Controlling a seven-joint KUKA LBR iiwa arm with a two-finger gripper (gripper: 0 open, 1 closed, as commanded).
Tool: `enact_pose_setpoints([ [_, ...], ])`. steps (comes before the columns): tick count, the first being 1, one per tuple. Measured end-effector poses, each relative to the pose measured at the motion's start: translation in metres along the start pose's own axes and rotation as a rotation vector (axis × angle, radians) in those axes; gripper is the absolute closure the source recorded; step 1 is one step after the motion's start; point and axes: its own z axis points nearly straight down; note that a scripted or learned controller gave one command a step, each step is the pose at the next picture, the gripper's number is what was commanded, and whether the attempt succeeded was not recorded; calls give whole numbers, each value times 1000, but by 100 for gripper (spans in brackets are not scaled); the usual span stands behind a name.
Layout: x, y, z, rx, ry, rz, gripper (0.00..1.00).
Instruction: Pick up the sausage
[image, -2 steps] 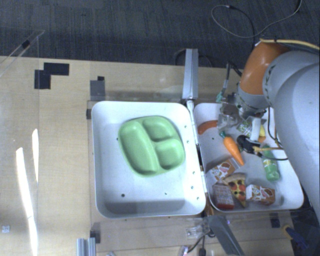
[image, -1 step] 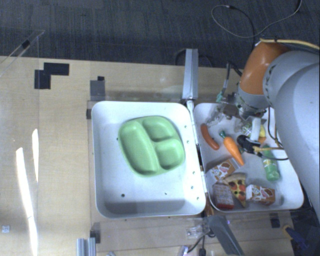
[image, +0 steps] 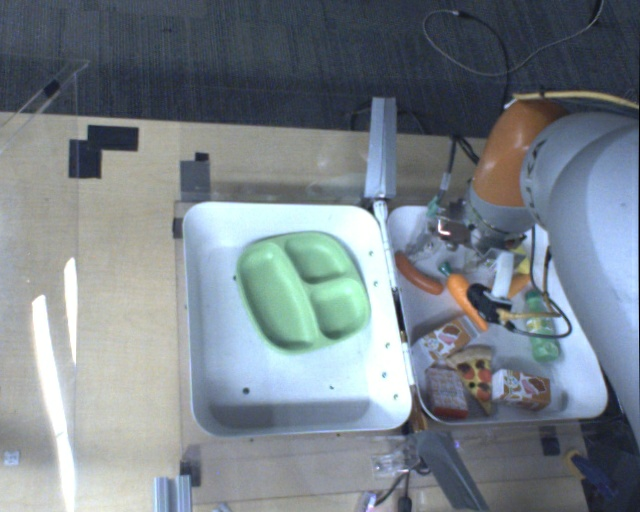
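Left white bin (image: 200, 330) holding a green sectioned plate (image: 303, 288), right white bin (image: 590, 385) with the sausage (image: 418, 273) at its near-left wall, beside a carrot (image: 464, 299), gripper (image: 462, 240) low above both, its opening indiscernible, pizza slice (image: 478, 373) near the front rim.

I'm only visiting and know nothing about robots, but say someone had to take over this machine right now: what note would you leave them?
Gripper: low over the far end of the right bin; whether it is open or shut cannot be seen.
Sausage: lying in the right bin near its left wall, just left of the gripper, beside a carrot.
Left bin: holds a green tray.
Done: nothing visibly picked up.
Left: grasp the sausage and lift it.
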Motion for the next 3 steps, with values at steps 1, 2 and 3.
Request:
enact_pose_setpoints([
  [1,2,3,-14,-8,3,-5,100],
  [2,3,2,-13,-7,3,-6,0],
  [3,4,7,0,0,0,-37,0],
])
